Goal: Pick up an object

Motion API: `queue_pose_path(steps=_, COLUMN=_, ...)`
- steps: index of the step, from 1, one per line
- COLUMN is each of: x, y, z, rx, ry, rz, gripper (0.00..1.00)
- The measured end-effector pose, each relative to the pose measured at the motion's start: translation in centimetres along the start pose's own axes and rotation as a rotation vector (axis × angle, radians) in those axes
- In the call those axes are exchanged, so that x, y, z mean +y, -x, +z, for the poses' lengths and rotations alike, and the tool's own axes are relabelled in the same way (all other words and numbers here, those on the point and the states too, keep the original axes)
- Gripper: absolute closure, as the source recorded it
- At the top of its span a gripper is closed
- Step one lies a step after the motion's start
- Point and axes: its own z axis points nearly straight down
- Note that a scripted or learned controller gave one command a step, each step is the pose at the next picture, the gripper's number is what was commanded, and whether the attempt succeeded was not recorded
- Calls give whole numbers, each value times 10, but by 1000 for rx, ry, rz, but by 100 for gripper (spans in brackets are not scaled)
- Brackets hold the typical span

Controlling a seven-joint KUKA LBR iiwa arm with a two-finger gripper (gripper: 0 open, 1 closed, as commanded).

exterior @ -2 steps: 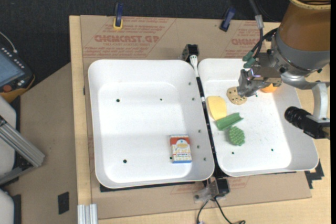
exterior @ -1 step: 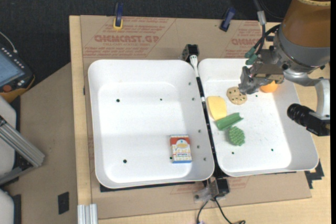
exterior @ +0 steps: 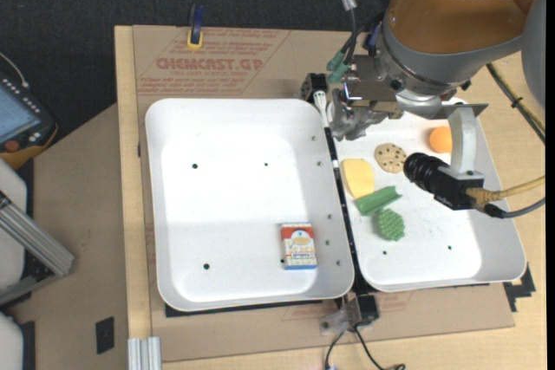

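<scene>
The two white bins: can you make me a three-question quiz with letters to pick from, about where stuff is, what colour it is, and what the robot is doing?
1. Where does the small carton lie?
A. left bin
B. right bin
C. on the cardboard

2. What colour is the ball in the right bin?
A. blue
B. orange
C. purple

3. Where is the end effector?
A. over the carton
B. outside both bins
C. at the right bin's far-left corner

Answers:
1 A, it lies near the front edge of the left bin.
2 B, it shows orange beside the cookie.
3 C, it hangs just above the yellow piece.
</scene>
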Motion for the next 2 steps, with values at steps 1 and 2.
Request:
queue_pose_path(steps=1, x=42, y=-7, z=17, rx=-4, ry=-3, rz=10, gripper=100)
queue_pose_path(steps=2, x=-29, y=45, z=73, rx=-4, ry=-17, rz=17, gripper=100)
